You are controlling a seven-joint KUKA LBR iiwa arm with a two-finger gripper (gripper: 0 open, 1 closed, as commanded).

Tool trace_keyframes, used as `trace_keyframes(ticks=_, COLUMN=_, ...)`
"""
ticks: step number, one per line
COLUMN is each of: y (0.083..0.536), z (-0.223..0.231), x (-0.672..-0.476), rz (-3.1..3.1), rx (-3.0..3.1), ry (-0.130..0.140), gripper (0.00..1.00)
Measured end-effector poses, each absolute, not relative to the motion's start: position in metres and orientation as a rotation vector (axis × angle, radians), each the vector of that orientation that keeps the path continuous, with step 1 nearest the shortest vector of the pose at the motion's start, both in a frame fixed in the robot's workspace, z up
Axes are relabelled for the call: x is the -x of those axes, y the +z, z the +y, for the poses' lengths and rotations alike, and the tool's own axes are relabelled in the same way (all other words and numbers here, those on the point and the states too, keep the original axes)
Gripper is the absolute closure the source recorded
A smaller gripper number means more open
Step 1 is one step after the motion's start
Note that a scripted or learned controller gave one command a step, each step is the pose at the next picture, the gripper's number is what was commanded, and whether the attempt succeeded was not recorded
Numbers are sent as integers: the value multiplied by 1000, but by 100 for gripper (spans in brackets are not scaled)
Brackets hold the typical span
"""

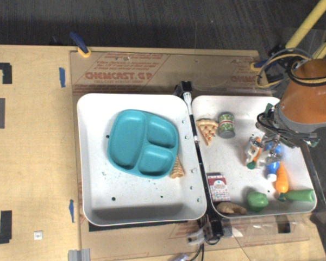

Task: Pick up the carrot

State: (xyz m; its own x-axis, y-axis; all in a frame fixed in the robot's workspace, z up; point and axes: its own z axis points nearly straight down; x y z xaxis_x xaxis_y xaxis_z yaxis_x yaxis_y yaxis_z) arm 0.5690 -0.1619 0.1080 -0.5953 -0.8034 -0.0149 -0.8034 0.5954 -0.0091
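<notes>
My arm [309,99] reached in from the right side, and my gripper [263,148] hung over the right bin [236,162], near its right half. I could not tell how the gripper was set, because it was small and mixed up with shiny bits and wires. The carrot [282,180] lay in the right bin, just below my gripper and a little to the right (it was orange with a blue thing [271,168] touching its top end). The carrot was not in my gripper. Just below the carrot lay a long green vegetable [300,196] by the bin's lower right corner, and a round green thing [257,200] sat to the left of that. A red and white box [218,186] lay near the lower left side of the right bin, with a brown thing [231,208] under it at the rim. Up near the top of that bin was a pizza slice [207,130] and a small green can [226,124] just beside it. The left bin [98,189] held a blue tray [143,143] with three parts, and a tan cone [176,168] poked out from under its lower right edge.
</notes>
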Motion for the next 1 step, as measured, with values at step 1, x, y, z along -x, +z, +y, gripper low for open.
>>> trace_keyframes(ticks=1, y=91, z=-184, x=-549, rz=2585, rx=1757, ry=-8, gripper=100)
